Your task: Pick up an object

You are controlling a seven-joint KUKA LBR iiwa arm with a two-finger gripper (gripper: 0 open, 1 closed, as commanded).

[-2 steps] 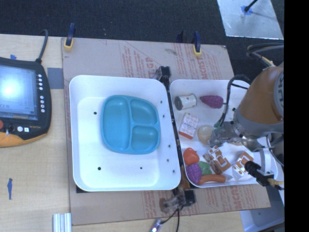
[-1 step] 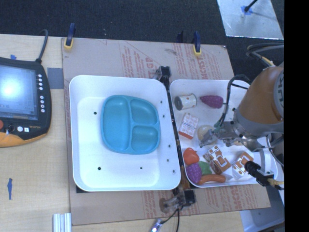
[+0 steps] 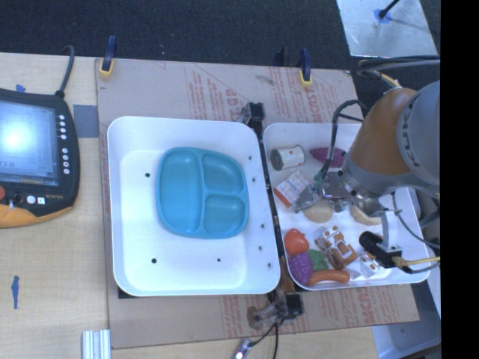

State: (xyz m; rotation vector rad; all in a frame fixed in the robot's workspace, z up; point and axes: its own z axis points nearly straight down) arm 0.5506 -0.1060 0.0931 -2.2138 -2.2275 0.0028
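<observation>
Over the right bin (image 3: 419,275), the gripper (image 3: 318,195) hung low above a pale lump (image 3: 319,212) at its 6 o'clock, seemingly closing in to grab. Whether its fingers were spread or pressed together I cannot tell. Reaching from 3 o'clock, the arm (image 3: 389,137) next needed a short, well-centred drop.
</observation>
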